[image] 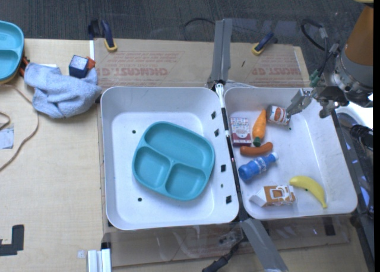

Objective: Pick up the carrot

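Carrot (259, 125) lies in the right bin (332, 164), near its back-left corner, tilted, green end toward the front, just beside the small box (241, 130) on its left and touching the sausage (256, 149) in front. Gripper (295, 106) hangs over the bin's back edge, right of the carrot, close to the small can (277, 115); can't tell the gripper's state, nothing seen between its tips. Blue bottle (257, 167), banana (309, 189) and carton (274, 196) sit toward the front. Left bin (119, 146) carries a blue tray (173, 160).
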Controlling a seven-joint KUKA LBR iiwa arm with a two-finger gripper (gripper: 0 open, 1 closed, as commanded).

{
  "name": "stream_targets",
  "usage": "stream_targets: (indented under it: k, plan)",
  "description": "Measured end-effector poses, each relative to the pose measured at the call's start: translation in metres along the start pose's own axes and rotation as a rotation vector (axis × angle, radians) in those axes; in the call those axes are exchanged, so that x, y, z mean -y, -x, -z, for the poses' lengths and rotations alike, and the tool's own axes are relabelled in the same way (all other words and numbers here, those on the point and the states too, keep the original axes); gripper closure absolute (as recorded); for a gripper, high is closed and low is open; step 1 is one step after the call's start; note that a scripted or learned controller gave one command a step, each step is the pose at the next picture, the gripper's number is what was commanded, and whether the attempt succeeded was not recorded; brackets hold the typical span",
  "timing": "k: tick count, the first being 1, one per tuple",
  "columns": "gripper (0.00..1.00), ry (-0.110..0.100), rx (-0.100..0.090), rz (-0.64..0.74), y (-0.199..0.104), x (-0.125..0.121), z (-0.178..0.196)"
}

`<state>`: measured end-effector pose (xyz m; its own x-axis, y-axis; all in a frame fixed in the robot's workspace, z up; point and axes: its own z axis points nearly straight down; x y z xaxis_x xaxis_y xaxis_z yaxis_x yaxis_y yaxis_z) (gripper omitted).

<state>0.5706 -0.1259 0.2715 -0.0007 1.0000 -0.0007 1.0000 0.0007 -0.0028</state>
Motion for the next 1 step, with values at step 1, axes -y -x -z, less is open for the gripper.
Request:
stream_targets:
  k: [1]
  plan:
    - [0.00, -0.001, 0.000, -0.038, -0.0283, -0.0664, -0.1188]
